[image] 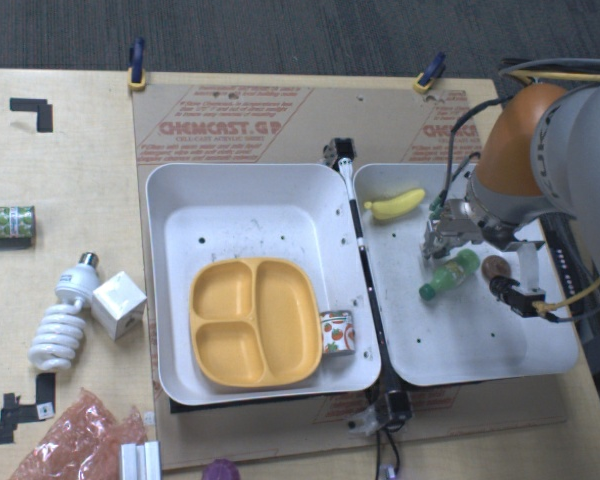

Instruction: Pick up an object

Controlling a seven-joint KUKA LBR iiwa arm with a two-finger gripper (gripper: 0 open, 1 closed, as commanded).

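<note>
The brown board (230, 118) under the bins reads "CHEMCAST" in red. In the right bin (480, 358), a green bottle (448, 276) lies tilted, directly below my jaws (442, 243). Jaw state: cannot tell. A banana (395, 204) lies nearby.

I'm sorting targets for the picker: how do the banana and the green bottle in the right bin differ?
The banana is yellow; the green bottle is green with a darker cap end. The banana is a curved crescent, the bottle straighter and cylindrical. The banana lies near the bin's far edge, apart from the arm, while the bottle lies mid-bin just under the tool. Both lie on their sides on the floor of the right bin.
</note>
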